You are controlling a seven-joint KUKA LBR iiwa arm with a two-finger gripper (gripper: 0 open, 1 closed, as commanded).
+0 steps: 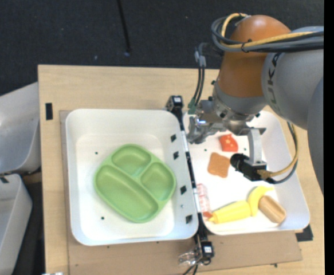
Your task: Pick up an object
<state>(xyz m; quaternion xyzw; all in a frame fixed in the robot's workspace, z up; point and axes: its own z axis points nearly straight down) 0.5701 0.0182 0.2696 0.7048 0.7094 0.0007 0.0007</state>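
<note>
My gripper [200, 130] hangs over the upper left part of the right bin [290, 153], close to the divider between the bins. A small red piece [228, 143] lies just right of it. An orange-brown square piece [218, 165] sits a little below the gripper. Nearer the front of the same bin lie a long yellow object [233, 212], a short yellow piece [258, 192] and a tan cylinder [272, 210]. Nothing shows between the gripper and the bin floor.
A green divided plate [135, 182] lies in the middle of the left bin [81, 153]. A small clear and red item [202, 197] rests along the divider. The grey and orange arm covers the back of the right bin.
</note>
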